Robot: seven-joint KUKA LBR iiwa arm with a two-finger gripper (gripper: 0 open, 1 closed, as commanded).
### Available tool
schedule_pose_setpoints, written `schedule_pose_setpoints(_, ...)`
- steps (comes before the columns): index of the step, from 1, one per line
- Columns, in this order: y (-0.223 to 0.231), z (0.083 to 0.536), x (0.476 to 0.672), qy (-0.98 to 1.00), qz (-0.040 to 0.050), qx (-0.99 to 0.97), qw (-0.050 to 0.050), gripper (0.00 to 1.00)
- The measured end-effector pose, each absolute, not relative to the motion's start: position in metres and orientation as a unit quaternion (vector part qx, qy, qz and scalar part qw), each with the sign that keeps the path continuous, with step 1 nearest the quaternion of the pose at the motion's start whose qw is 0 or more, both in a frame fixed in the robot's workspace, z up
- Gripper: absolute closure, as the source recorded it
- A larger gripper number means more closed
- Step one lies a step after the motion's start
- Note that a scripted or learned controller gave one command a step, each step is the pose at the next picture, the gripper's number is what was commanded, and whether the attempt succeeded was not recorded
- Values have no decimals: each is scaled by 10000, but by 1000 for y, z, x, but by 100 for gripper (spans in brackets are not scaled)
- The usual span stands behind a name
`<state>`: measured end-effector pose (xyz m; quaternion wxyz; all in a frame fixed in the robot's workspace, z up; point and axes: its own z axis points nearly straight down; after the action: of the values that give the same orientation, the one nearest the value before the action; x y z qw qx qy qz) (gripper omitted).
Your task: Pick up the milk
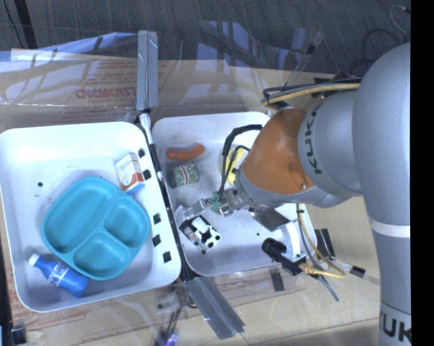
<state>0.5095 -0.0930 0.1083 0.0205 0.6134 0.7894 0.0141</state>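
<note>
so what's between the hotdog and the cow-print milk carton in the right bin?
In the camera view, a green-labelled can on its side lies between the hotdog and the milk; below it the bin floor is bare.

My one fixed camera sits above the tabletop (73,85), looking down at a slant on both bins; arm (347,143) enters from right, fairly close.

Milk (201,233): small carton w/ black-and-white cow-patch print, lying tilted on its side. Sits on the floor of the right bin (202,132), near that bin's front-left corner, close to the left wall. Nothing on top of it; upper face fully visible.
</note>
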Motion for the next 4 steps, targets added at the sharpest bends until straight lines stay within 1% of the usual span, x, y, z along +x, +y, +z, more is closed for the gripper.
schedule_pose_setpoints(1,-97,108,501,8280,125,5603,197,0)
schedule_pose_setpoints(2,-42,189,483,7703,-22,6376,-29,0)
schedule_pose_setpoints(4,-43,189,483,7701,-23,6380,-29,0)
